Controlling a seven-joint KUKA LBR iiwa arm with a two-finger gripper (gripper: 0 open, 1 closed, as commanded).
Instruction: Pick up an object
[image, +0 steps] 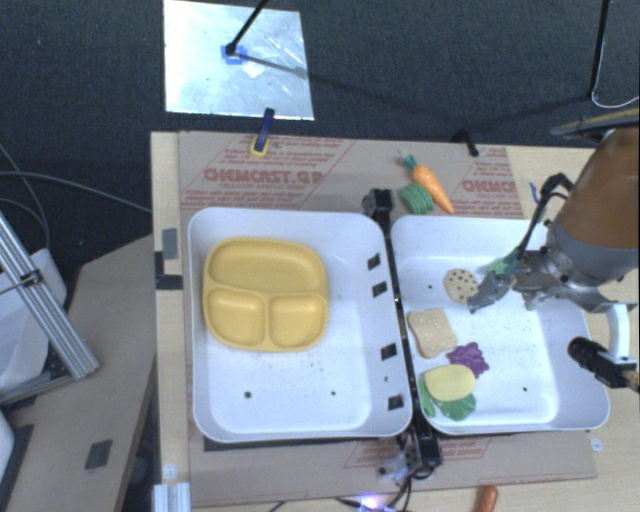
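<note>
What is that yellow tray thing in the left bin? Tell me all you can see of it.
The yellow tray looks like a moulded plastic plate with rounded corners and three compartments: one wide one along the far side, two smaller ones nearer the camera. It lies flat and upright on the floor of the left bin, toward its far left part. Its compartments hold nothing, and nothing else touches it.

White bins (300, 400) glossy smooth plastic; yellow tray (266, 293) matt plastic; bench board (300, 170) cardboard-like, matt.

The cardboard-covered desk (300, 170) bears two shallow white plastic bins, left (215, 400) and right (560, 390), touching; an orange toy carrot (431, 184) lies behind them.
</note>
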